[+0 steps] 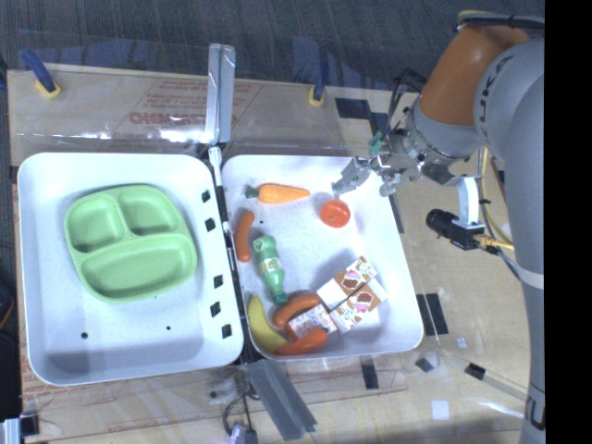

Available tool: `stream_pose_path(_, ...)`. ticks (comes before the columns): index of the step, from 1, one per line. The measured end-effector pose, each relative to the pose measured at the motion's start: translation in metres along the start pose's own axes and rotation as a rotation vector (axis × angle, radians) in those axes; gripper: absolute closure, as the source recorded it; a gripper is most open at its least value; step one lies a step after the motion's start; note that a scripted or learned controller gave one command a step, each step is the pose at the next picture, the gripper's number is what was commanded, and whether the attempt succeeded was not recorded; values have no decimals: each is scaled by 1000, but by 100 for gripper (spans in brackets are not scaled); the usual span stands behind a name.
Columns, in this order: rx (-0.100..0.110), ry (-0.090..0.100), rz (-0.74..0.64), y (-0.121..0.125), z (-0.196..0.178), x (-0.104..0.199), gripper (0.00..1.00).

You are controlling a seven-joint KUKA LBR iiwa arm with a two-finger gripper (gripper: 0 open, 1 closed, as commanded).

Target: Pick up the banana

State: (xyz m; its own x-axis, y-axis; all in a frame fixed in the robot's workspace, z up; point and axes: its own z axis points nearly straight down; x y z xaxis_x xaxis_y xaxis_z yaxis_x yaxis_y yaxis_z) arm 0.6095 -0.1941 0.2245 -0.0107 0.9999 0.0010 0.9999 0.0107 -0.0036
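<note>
The yellow banana (258,326) lies against the near left corner of the right bin (400,248), partly covered by a red-brown sausage-shaped toy (298,307). My gripper (367,181) hangs over the bin's far right corner, well away from the banana and just above a small orange-red round fruit (335,214). Its fingers (345,182) are spread open with nothing between them.
The right bin also holds a carrot (280,193), a brown sausage (243,234), a green bottle (270,268), an orange-red pepper-like piece (303,342) and small cartons (353,296). A green divided plate (129,240) sits in the left bin (37,276).
</note>
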Motion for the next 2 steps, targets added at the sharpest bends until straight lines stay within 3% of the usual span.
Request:
stream_pose_path(1, 1, 0, 60, 2, 49, 17, 0)
stream_pose_path(2, 2, 0, 156, -74, 70, 99, 0)
